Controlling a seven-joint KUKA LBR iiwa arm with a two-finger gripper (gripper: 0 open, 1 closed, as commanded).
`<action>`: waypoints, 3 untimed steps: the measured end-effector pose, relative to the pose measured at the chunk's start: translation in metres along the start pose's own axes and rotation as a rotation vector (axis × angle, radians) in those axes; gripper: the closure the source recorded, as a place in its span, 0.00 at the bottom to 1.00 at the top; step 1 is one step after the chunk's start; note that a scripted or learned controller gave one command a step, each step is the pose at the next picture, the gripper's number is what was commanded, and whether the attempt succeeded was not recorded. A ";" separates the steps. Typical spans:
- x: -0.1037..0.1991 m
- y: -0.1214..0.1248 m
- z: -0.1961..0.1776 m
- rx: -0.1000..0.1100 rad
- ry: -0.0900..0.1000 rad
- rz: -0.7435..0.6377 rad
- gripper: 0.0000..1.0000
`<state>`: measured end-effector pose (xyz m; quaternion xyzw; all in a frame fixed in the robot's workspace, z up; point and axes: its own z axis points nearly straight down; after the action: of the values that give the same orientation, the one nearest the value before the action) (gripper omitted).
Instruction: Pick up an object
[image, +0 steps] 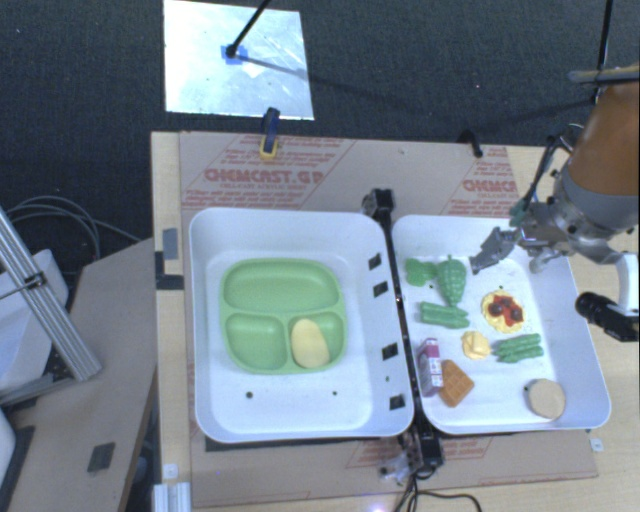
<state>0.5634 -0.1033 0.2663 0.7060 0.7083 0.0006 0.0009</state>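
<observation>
A downward, slanted look at a bench (330, 160) carrying two shallow white bins side by side.

The arm (605, 150) comes in from the right, and most of it is cut off by the picture's edge; its orange band and grey wrist show at the upper right. The tool (490, 250) hangs over the upper part of the right bin (585, 340), reaching leftward and slightly down. It is small and blurred, so whether it is spread or closed cannot be told, and nothing can be seen gripped in it.

The right bin holds a scatter of toy food, all too small to name with certainty. Just below and left of the tool lies a dark green leafy piece (452, 278), its long axis running roughly top to bottom, with a smaller green lump (419, 271) touching its left side. Below them a green pod (444, 316) lies nearly left to right. To the right sits a yellow round piece with red on top (503, 309). Lower down are a second green pod (518, 347), tilted, a small pale yellow piece (476, 345), a slim red and white item (431, 362) lying top to bottom, an orange wedge (455, 382), and a tan round piece (546, 398) near the bottom right corner.

The left bin (210, 330) holds a green divided tray (282, 285), with a pale yellow oval (310, 343) in its lower right compartment.
</observation>
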 end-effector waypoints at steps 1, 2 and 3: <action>-0.041 0.004 0.090 0.007 0.000 0.005 0.00; -0.060 0.016 0.181 -0.012 -0.007 0.002 0.00; -0.031 0.067 0.178 -0.010 -0.003 -0.005 0.00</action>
<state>0.6310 -0.1343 0.0887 0.7043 0.7098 0.0033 0.0055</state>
